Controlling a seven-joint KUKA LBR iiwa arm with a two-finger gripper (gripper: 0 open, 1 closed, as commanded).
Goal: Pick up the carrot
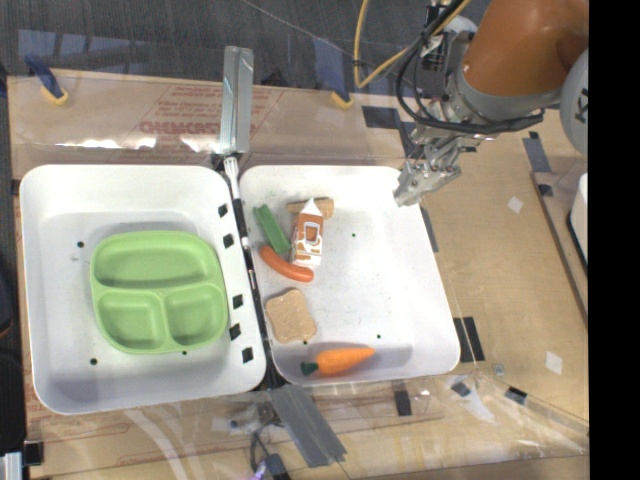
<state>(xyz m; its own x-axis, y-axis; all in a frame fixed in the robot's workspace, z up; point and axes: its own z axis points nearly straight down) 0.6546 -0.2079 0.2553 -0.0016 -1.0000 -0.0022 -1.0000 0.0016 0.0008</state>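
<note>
Because the carrot (340, 360) lay right against the near wall of the right bin (425, 298), close to its near-left corner, the likeliest failure looked like a finger striking that wall or rim on the way down. The gripper (418, 183) hung over the bin's far-right edge, well apart from the carrot, carrying nothing; whether it was apart or together could not be told from above.

The carrot lay lengthwise along the wall, leafy end towards the left. A grasp across it would put one finger into the narrow gap at the wall, and a miss there could roll it or wedge it harder into the corner.

The bread slice (290, 317) sat just beside the carrot, so a descent drifting towards the bin's middle might catch that instead.
</note>
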